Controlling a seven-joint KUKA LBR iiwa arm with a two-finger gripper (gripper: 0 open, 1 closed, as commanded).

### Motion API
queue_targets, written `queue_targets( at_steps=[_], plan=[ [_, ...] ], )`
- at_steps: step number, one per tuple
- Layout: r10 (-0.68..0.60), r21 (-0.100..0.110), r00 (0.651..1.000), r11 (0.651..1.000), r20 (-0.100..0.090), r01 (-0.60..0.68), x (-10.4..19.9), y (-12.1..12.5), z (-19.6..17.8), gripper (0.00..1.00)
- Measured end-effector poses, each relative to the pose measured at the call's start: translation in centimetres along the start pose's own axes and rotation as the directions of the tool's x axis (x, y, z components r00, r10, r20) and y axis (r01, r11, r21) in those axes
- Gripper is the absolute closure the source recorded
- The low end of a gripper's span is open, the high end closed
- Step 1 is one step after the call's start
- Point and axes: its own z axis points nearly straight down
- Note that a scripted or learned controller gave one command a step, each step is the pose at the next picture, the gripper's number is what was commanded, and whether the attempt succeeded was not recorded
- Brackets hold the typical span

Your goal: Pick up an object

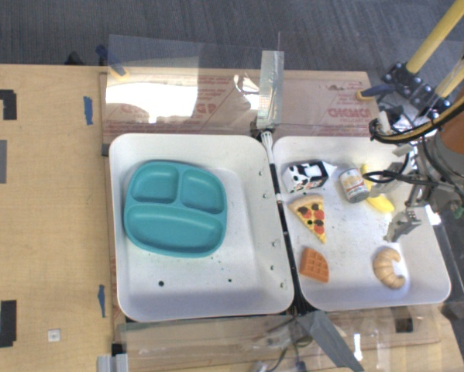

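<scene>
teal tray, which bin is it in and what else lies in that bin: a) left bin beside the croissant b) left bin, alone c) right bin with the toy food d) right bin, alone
b: the teal tray lies by itself in the left bin; the croissant lies in the right bin.

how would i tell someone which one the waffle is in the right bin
Look in the right bin, at its left side, next to the divider between the two bins. The waffle lies near the front edge, just below the pizza slice. It is the only orange piece with a square grid pattern; the croissant is pale and curved.
</scene>
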Motion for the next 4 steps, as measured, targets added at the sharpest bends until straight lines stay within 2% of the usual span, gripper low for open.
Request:
queue_targets(
  at_steps=[1,2,3,4],
  plan=[
    [-0.177,0.003,0.984,0.984,0.013,0.177,-4.7,6.7,9.0,0.0],
    [-0.179,0.01,0.983,0.984,0.035,0.178,-5.4,6.8,7.4,1.0],
    [0.105,-0.004,0.994,0.994,0.005,-0.105,0.3,15.5,-0.2,1.0],
    [0.515,0.0,0.857,0.857,-0.006,-0.515,6.8,20.9,-2.0,1.0]
  ],
)
